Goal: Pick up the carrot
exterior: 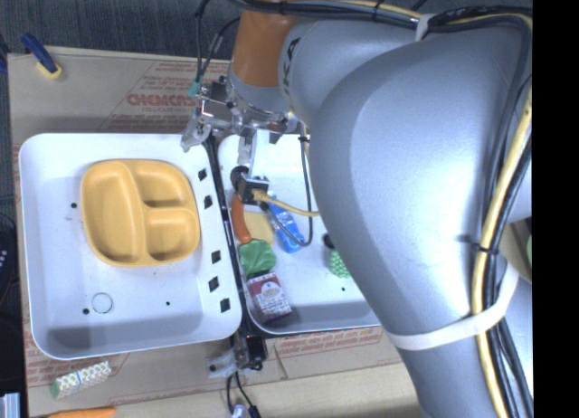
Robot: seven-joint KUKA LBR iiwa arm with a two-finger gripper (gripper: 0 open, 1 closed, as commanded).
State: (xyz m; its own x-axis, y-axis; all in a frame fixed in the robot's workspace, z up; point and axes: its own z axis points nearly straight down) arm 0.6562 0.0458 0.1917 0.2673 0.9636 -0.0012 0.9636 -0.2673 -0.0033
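Observation:
The carrot [239, 217] is a small orange-red stick lying in the right bin [312, 317], tight against its left wall. My gripper [223, 138] hangs over the top end of the divider between the two bins, just above the carrot in the view and apart from it. Nothing shows in its grip. The big grey arm covers most of the right bin.
A yellow divided plate [140, 211] lies in the left bin [54, 317]. Beside the carrot are a pale yellow block [260, 225], a blue item [288, 231], a green leafy piece [256, 256], a red-brown box [269, 299] and a green dotted thing [337, 265].

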